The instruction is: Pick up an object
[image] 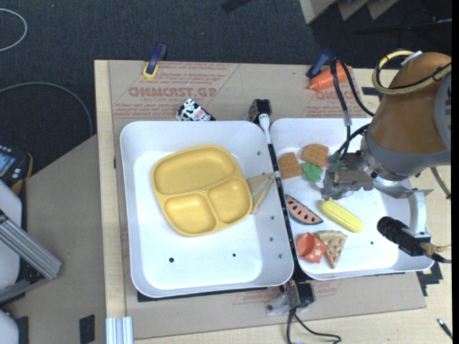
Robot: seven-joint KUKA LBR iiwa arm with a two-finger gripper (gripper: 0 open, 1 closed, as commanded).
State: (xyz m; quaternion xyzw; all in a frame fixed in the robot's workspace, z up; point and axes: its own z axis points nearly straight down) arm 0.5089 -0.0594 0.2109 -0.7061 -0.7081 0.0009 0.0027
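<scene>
At the near edge of the right bin lie a pizza slice and a red piece, touching each other. Just beyond them a watermelon slice lies near the bin's left wall, and a corn cob rests beside it toward the middle. The gripper hangs low just past the corn's far end, at the end of the arm that comes in from the right; whether the pincer is spread or pressed together cannot be told, as its tips blur into dark metal, and nothing can be seen between them. Farther back a green piece lies just left of the gripper, with a brown slice beside it and a tan bun behind.

The left bin holds a yellow tray with three compartments, and a pale utensil leans off its right side. Beyond the bins, on the cardboard, sits a small black-and-white toy.
</scene>
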